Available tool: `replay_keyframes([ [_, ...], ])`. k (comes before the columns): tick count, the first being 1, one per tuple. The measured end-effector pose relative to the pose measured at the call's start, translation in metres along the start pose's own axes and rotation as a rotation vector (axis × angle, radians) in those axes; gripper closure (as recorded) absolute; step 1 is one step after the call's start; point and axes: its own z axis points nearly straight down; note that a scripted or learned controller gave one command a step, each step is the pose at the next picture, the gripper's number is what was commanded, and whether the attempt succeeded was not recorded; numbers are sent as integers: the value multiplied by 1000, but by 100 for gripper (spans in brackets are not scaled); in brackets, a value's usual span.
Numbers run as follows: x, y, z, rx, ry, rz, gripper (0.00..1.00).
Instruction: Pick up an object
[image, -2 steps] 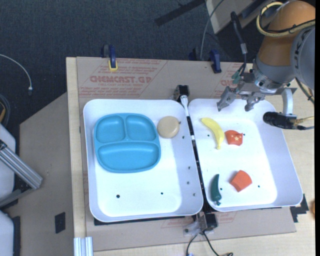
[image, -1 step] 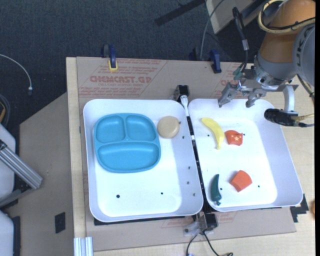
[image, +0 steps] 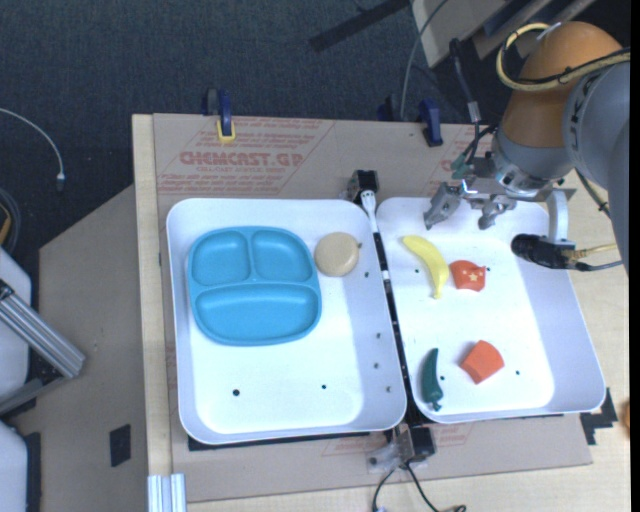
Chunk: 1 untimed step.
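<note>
Dark blue carpet floor; brown board worktop with blue clamps on far edge; loose cables.

We see the arm cut off by the right edge, so its upper links are out of sight. The printed red lettering on the board is too faint to read in full. A metal rail at the left edge and a cable at the bottom are both cropped.
</note>
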Motion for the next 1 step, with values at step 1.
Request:
replay_keyframes([
  [1,2,-6,64,3,1,1,0],
])
